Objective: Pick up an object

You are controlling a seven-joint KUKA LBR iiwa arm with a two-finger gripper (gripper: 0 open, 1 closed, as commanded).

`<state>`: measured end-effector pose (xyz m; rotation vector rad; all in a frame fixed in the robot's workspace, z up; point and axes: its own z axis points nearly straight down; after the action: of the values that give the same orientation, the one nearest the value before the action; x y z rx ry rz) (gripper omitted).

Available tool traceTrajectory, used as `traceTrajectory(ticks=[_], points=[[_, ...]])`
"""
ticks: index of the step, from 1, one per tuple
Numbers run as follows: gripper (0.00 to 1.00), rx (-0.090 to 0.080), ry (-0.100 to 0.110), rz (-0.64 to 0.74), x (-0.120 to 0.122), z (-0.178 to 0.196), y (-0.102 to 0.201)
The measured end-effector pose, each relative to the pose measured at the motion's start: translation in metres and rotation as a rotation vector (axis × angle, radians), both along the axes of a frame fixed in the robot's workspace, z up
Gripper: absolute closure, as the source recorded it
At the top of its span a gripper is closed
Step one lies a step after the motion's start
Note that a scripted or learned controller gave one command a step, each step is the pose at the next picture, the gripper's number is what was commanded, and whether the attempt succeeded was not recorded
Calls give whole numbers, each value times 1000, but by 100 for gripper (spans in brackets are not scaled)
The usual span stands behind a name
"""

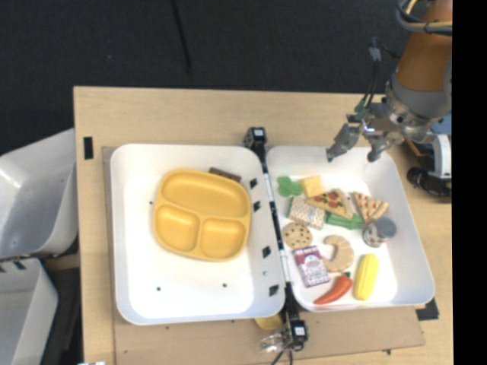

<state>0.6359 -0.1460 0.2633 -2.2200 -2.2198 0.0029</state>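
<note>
My gripper (354, 150) hangs open above the far edge of the right bin (407, 204), with nothing between its two dark fingers. Below and in front of it the bin holds several toy foods: a yellow cheese block (312, 186), a green piece (287, 185), a pizza slice (332, 201), a wafer (306, 213), a cookie (297, 236), a croissant (338, 252), a corn cob (366, 276), a red chili (332, 290) and a small pink carton (310, 267).
The left bin (137, 280) bears a yellow divided plate (202, 214) with a small brown piece (224, 175) at its far rim. A black clip (255, 136) sits at the far end of the seam between the bins. The wooden bench (213, 112) surrounds both.
</note>
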Motion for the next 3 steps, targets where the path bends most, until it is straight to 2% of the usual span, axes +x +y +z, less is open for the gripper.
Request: traceTrajectory(ticks=[1,2,3], points=[[100,0,3,3,1,7,0],[100,4,11,7,-74,-45,87],[100,4,7,13,-150,-66,208]])
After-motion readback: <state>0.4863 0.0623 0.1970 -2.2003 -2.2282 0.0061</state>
